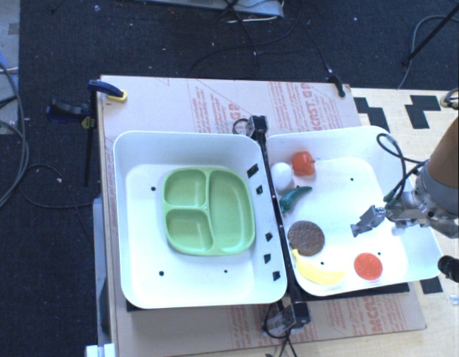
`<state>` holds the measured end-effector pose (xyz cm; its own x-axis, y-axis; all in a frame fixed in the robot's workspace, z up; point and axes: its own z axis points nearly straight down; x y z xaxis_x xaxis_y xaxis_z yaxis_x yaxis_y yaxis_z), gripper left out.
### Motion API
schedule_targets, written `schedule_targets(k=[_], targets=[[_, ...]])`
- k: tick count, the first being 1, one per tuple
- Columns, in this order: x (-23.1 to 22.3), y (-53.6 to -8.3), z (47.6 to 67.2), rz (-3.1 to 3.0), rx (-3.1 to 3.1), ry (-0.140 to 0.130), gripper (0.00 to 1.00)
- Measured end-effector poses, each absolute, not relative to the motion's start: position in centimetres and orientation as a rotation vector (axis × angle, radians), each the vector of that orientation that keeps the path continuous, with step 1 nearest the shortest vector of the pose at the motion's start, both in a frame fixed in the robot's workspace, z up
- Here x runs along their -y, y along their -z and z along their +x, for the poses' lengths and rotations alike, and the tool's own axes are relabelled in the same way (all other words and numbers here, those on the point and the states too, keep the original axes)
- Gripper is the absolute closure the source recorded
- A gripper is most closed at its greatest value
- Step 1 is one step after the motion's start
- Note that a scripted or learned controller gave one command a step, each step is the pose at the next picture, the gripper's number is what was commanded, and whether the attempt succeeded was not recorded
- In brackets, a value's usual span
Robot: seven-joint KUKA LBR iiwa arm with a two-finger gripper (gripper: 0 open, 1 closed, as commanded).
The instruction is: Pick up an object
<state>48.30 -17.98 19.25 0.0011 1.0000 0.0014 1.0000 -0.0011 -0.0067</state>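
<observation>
Counted contents of two shallow white bins [132, 199]

One green divided plastic plate [209, 210], one white egg [281, 174], one orange-red tomato [303, 163], one teal toy [294, 196], one brown round cookie [306, 236], one yellow banana [317, 271], one red disc [368, 265].

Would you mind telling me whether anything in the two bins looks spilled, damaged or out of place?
Nothing stands out. The green divided plate lies flat in the left bin. In the right bin, the banana, brown disc, red disc and white ball rest separately and look intact.
</observation>
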Motion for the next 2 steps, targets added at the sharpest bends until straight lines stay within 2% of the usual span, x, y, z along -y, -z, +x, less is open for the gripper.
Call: schedule_targets(k=[1,2], targets=[[18.0,-19.5,48.5,-2.221,2.221,0.000,0.00],[17.4,-15.2,48.2,-2.218,2.219,-0.003,0.00]])
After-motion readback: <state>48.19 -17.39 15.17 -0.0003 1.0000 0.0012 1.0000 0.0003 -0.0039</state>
